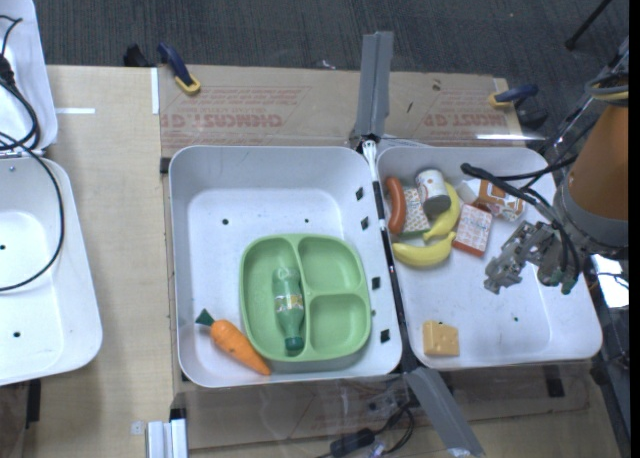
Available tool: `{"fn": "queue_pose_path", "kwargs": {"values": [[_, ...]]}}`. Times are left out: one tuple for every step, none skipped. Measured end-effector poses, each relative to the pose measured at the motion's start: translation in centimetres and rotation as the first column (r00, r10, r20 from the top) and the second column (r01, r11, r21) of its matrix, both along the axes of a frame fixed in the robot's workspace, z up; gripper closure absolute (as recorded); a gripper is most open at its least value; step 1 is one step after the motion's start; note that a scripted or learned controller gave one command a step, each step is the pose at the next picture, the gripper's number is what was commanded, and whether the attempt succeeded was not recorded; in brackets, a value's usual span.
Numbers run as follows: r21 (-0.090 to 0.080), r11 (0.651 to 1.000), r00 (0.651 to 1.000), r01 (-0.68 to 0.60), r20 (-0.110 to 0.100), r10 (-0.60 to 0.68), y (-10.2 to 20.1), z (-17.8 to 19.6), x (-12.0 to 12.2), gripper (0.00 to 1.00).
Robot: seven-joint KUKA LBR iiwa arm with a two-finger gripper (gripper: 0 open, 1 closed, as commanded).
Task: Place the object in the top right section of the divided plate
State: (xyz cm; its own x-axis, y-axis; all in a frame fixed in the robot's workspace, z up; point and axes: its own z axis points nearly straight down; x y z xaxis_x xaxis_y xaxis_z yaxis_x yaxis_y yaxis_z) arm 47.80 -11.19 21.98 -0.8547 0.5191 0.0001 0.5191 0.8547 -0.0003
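Observation:
A green divided plate (250, 276) lies in the left bin (200, 246). A small clear bottle (288, 306) lies in its long left section. The plate's top right section (330, 266) and bottom right section (335, 321) hold nothing. My gripper (505, 268) hangs over the right bin (560, 341), right of the banana (430, 246) and just below a red-and-white packet (473, 229). I see nothing held in it.
An orange carrot (235, 343) lies against the plate's lower left rim. The right bin also holds a red sausage (396, 204), a small can (431, 186), an orange carton (497, 196) and a cheese block (440, 339). Blue clamps (180, 68) sit at the bench's back.

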Motion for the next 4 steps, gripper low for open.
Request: {"fn": "queue_pose_path", "kwargs": {"values": [[0.0, 0.994, 0.994, 0.106, 0.001, -0.106, -6.2, -0.5, 0.0, 1.0], [-0.002, 0.961, 0.961, -0.275, 0.004, 0.275, -2.5, 7.7, 0.1, 1.0], [0.0, 0.885, 0.885, -0.466, 0.001, 0.466, -9.9, 3.5, 0.0, 1.0], [-0.003, 0.802, 0.802, -0.597, 0.004, 0.597, -11.0, 12.8, 0.1, 1.0]]}}
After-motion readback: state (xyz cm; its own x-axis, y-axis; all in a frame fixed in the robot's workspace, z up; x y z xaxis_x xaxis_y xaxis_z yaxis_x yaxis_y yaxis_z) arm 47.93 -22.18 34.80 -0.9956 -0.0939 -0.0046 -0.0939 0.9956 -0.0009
